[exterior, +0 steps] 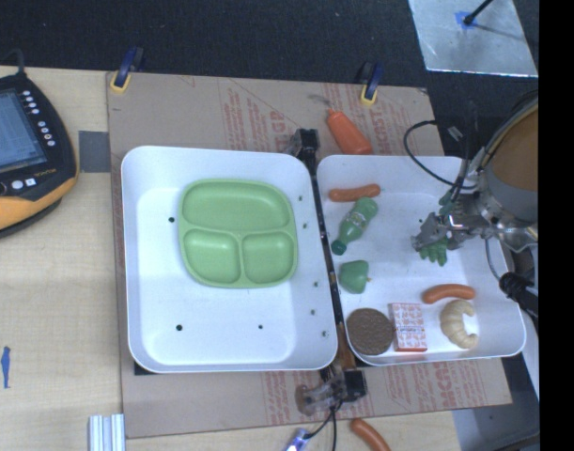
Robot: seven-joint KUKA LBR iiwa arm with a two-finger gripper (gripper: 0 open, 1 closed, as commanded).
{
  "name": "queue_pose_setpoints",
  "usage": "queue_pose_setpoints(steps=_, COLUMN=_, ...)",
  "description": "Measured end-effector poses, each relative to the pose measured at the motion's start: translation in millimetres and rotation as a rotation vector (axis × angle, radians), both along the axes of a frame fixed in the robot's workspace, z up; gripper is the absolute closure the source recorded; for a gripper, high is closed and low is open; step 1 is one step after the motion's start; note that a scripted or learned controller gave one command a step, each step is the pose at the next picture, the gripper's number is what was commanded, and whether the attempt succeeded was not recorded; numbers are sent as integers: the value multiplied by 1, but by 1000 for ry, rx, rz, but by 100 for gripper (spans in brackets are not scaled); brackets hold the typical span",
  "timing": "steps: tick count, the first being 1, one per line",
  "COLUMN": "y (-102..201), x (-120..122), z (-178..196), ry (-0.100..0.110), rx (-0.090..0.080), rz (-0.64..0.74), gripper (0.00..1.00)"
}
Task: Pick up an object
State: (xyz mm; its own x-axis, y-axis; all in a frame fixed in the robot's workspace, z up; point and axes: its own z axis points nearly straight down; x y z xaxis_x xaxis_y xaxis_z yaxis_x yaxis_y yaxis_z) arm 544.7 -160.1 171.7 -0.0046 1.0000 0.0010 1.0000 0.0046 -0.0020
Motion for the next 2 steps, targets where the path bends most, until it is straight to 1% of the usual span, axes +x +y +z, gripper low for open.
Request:
queue_pose_setpoints(steps=1, y=70, x=20, z=20, ry=1, rx=-1, rz=2, gripper=100)
queue_pose_setpoints(steps=2, y=142, x=-3, z=87, ry=0, rx=0, rz=1, gripper=100)
